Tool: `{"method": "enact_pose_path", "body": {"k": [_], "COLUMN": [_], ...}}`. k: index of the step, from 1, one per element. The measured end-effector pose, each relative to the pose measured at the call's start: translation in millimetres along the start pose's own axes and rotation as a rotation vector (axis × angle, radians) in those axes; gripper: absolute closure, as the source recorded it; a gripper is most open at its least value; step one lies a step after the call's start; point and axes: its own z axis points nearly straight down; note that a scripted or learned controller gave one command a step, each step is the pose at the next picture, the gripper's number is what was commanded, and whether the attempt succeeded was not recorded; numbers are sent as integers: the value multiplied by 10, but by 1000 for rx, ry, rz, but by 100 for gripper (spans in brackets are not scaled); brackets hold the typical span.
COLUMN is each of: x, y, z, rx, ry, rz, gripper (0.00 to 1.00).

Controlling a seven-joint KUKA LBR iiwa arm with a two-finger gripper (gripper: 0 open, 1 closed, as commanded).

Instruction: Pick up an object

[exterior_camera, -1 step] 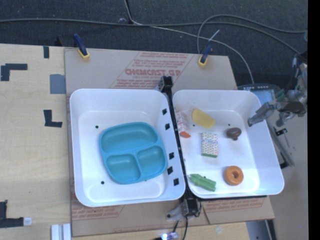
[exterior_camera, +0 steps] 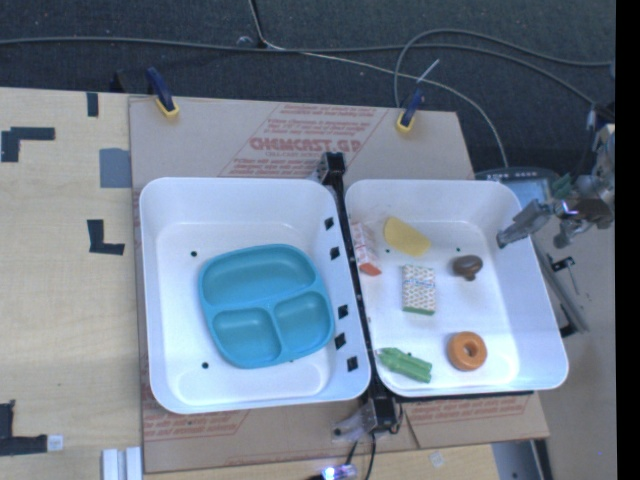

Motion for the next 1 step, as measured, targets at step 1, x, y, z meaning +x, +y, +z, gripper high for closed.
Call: {"method": "enact_pose_path", "body": {"k": [1], "x": [20], "y": [-67], "z": [454], "rx": [3], "ry": [1], "rz": [0], "gripper": [0]}}
